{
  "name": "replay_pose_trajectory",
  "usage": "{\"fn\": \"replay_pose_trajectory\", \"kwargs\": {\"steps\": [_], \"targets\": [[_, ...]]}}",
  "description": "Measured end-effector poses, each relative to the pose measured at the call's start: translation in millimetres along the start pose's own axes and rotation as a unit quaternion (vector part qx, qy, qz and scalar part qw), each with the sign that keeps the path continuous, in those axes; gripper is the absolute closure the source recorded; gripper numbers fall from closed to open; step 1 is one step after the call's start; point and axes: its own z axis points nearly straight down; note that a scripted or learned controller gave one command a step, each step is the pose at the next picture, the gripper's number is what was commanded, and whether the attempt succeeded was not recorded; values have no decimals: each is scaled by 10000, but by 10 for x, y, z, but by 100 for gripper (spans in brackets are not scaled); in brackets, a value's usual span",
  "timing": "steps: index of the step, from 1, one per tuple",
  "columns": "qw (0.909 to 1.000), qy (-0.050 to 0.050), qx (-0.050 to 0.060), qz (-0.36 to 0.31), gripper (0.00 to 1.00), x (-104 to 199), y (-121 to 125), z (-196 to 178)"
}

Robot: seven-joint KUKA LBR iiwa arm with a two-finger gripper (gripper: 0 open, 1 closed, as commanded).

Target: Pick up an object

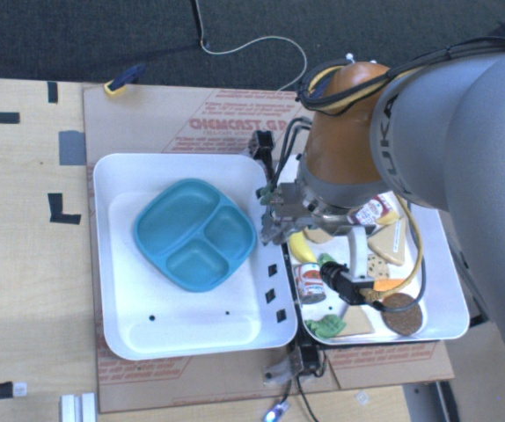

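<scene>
The banana (302, 248) lay at the left edge of the right bin (450, 315), among toy foods, its long axis running up-down in view; the pincer (281, 214) hung just above-left of it; whether it stood open or closed, I cannot tell. A blue divided plate (195, 234) sat in the left bin (112, 262).

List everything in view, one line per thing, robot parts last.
Bins: two, white, side by side on the bench.
Divided plate: one, blue, left bin.
Banana: one, yellow, right bin near its left wall.
Leafy item: one, green, right bin's near corner.
Round item: one, brown, right bin's near edge.
Cable: one, white, on the dark floor behind.
Arm: one, grey with orange band, over the right bin.
End effector: one, dark, above the bins' shared wall.
</scene>
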Motion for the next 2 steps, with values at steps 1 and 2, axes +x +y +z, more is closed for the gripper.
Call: {"fn": "replay_pose_trajectory", "kwargs": {"steps": [1,2], "targets": [[10000,0,-66,19,100,-44,-214,-967],[10000,2,-49,7,100,152,-501,-1470]]}}
